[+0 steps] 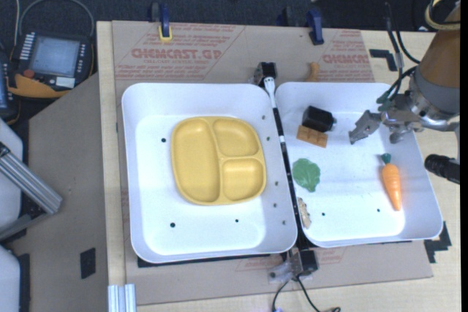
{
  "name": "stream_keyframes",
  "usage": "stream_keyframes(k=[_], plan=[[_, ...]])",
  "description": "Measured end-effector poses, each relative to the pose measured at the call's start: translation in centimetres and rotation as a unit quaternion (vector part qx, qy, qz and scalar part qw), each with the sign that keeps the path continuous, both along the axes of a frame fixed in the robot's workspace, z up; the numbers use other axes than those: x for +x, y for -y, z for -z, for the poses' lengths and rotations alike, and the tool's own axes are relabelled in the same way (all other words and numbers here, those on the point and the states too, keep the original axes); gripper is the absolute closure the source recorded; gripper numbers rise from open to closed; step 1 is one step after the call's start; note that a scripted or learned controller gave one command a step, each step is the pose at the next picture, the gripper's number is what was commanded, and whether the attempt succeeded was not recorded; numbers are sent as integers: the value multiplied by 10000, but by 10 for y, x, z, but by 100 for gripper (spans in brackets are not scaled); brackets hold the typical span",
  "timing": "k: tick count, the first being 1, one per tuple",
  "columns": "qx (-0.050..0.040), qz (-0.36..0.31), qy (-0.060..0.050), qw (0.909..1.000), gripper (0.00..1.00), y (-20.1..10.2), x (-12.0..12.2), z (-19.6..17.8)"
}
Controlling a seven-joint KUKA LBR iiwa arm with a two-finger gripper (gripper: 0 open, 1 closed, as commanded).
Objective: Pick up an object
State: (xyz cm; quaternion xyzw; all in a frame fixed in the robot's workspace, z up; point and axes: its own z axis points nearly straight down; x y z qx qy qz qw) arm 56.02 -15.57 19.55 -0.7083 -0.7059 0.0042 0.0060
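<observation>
The gripper (379,125) sits over the top right part of the right bin (344,226). Its two grey fingers (361,129) are spread wide apart, and nothing is between them. They point down and to the left in the picture.

Just below the gripper, and a bit to its right, lies a toy carrot (393,185). The carrot is orange with a small green top, and the green top points up toward the gripper. The carrot is near the fingers but not touching them.

To the left of the gripper is a small black block (319,117). A brown chocolate bar piece (312,136) lies right under that block, touching it or almost touching; I cannot tell which. Lower down and to the left of the gripper is a green leafy toy (306,174).

Far to the left of the gripper, in the left bin (146,120), lies a yellow plate (217,159) with three parts.
</observation>
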Motion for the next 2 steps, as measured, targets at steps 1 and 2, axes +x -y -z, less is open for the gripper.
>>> stream_keyframes(k=[1, 2], plan=[[-15, -18, 74, 10000, 0, 0, 3, -8], [-2, -14, 42, 10000, 0, -3, 3, 35]])
